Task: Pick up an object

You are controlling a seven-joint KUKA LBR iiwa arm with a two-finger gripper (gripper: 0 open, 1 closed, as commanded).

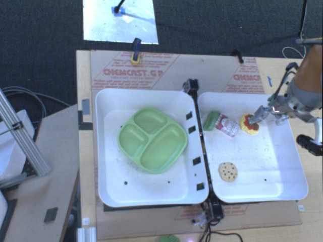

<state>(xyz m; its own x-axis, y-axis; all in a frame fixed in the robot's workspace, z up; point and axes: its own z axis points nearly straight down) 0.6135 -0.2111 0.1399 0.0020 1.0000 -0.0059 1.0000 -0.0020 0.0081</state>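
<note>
The right bin (282, 185) holds three small things. A red and yellow toy (248, 125) lies near its back right. A green and clear packet (220, 122) lies to the toy's left. A chocolate-chip cookie (228, 172) rests nearer the front. My gripper (259, 115) reaches in from the right, and its tip sits just above the toy's upper right edge. I cannot make out whether it touches the toy. Nothing is lifted off the bin floor.
In the left bin (108, 185) lies a green divided plate (152, 140). A black divider with clips (196, 135) runs between the two bins. A black fitting (309, 144) sticks in at the right bin's right rim.
</note>
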